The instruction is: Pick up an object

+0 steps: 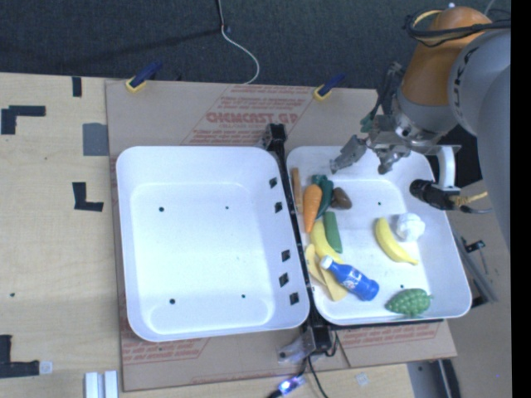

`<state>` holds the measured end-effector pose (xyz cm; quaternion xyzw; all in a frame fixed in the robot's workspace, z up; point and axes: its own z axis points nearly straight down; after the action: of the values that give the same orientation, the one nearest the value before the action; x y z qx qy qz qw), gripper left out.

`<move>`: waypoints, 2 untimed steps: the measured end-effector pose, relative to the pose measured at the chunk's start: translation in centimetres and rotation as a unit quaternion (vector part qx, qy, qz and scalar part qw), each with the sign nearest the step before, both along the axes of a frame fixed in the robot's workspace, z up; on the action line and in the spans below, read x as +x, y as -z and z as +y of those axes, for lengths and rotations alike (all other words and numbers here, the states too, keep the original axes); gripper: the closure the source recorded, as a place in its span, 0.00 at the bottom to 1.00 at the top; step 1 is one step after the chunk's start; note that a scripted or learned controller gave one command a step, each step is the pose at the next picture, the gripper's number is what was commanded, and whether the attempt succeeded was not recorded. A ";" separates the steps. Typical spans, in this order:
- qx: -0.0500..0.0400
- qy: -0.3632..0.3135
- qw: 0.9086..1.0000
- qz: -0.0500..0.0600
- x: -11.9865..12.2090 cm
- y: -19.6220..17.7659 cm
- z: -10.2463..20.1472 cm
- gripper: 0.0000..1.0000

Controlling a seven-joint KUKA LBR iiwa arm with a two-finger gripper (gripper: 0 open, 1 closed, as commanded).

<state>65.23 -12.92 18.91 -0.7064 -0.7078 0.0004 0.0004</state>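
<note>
My gripper (365,159) hangs open over the back of the right bin (440,293), its two fingers spread and nothing between them. Below and left of it lie an orange carrot (310,206), a dark brown piece (340,197) and a green vegetable (331,231). A yellow banana (391,242) lies toward the right with a small white object (409,226) touching it. A blue bottle (352,279) rests on a yellow item (321,251) near the front. A green bumpy object (408,302) sits at the front right corner.
The left bin (133,222) lies beside the right one, joined along a black-clipped divider (286,222). Both rest on a cardboard sheet (241,110) held by blue and yellow clamps (143,75). The grey arm with its orange band (440,52) comes in from the upper right.
</note>
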 end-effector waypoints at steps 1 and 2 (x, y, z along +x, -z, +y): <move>0.000 -0.001 1.000 0.003 1.5 7.1 3.5 0.00; 0.000 -0.001 1.000 0.001 1.6 5.7 3.3 1.00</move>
<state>66.81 -9.59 13.21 -0.7058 -0.7084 0.0010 0.0006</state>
